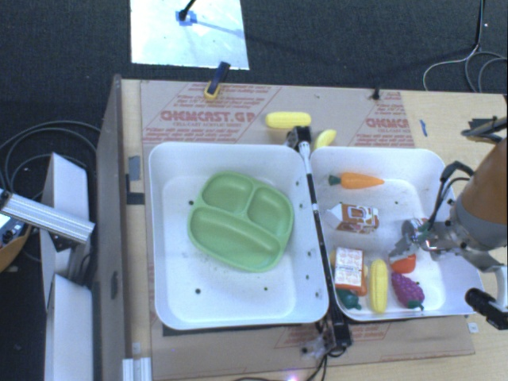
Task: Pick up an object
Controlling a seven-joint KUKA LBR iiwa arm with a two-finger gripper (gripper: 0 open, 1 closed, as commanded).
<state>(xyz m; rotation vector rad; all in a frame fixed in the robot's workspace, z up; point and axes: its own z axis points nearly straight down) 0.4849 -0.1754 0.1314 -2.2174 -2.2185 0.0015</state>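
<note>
Dark carpet surrounds my cardboard-covered worktop [238,113], which carries two white bins. The left bin [171,213] holds a green divided plate [240,221]. My tool [413,240] hangs over the right bin [429,165], beside a small red object [404,263]; its grip I cannot tell.

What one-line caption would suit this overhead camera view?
Robot arm's tool hovers among toy foods in the right bin; a green divided plate sits in the left bin.
</note>
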